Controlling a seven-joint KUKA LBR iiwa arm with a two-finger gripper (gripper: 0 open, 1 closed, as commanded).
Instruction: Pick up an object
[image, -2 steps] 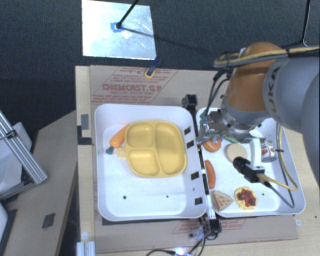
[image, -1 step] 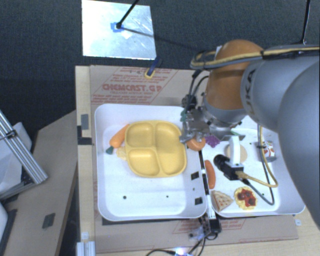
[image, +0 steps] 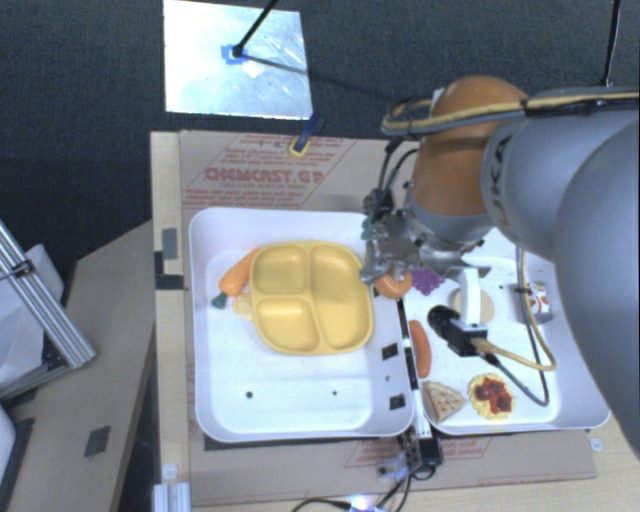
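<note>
We're low at the divider, gripper (image: 388, 268) right over an orange piece (image: 394, 286); its grip we cannot tell. Next, we judge, lift cleanly.

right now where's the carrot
The carrot lies in the left bin, tucked against the upper-left edge of the yellow divided plate, near the bin's left wall.

Read "CHEMCAST G P" in red on the cardboard sheet (image: 262, 170). Smaller red print below stayed illegible.
</note>
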